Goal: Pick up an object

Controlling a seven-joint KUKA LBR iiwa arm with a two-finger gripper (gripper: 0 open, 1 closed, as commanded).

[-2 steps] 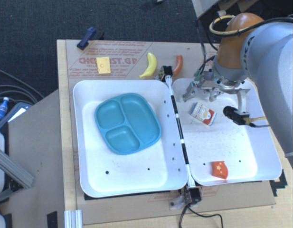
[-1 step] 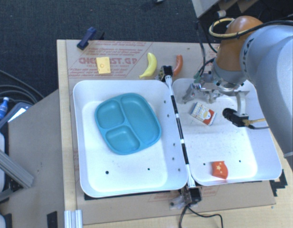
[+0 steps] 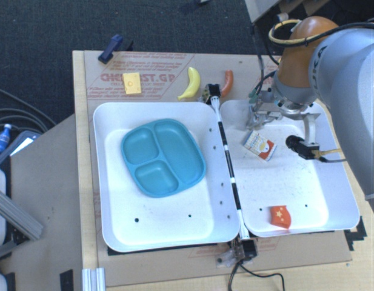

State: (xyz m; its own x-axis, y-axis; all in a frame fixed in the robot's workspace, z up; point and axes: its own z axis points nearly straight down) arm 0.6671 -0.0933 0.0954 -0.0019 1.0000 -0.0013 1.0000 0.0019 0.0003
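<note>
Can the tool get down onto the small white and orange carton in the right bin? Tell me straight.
Probably yes. The tool hangs just above the small white and orange carton, which lies flat on the right white bin floor with nothing over or against it.

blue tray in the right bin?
No, the blue divided tray lies in the left bin; the right bin holds a small carton and an orange block.
</note>
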